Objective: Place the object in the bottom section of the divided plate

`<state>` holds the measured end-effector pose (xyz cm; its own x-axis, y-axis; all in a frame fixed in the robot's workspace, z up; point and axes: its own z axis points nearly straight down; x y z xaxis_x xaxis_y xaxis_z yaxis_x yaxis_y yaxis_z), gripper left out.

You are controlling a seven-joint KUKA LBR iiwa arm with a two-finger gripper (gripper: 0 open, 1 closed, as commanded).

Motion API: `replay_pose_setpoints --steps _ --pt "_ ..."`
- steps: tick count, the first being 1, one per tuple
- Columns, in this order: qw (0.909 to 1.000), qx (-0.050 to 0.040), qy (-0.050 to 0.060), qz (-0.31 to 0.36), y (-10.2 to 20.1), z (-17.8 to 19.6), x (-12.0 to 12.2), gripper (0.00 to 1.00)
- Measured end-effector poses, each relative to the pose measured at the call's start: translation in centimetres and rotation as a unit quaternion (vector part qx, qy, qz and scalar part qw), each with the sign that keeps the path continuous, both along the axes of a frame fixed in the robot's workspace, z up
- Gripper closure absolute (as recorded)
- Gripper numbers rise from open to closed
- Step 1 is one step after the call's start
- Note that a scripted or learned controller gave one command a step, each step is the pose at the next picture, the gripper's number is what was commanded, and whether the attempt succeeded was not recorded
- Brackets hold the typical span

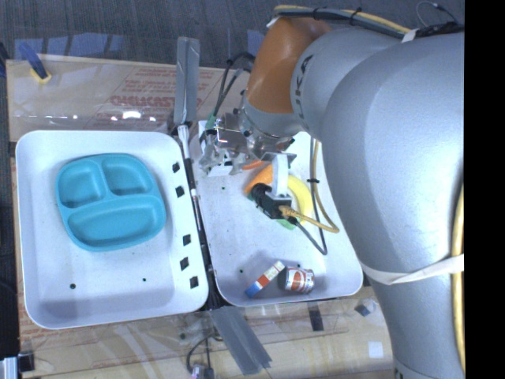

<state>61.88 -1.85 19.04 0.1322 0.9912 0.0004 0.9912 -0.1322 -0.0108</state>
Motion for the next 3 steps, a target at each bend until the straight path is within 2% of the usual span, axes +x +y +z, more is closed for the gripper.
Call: replay_pose_setpoints --steps 1,2,3 --pt "0.996 -0.0012 -0.001 -0.089 5.2 1.9 -4.4 1.0" --pt "0.9953 -0.0016 -0.003 -0.097 12.4 4.8 -7.5 1.0" --pt "0.9953 -0.0016 -0.003 -0.097 12.4 4.8 -7.5 0.0"
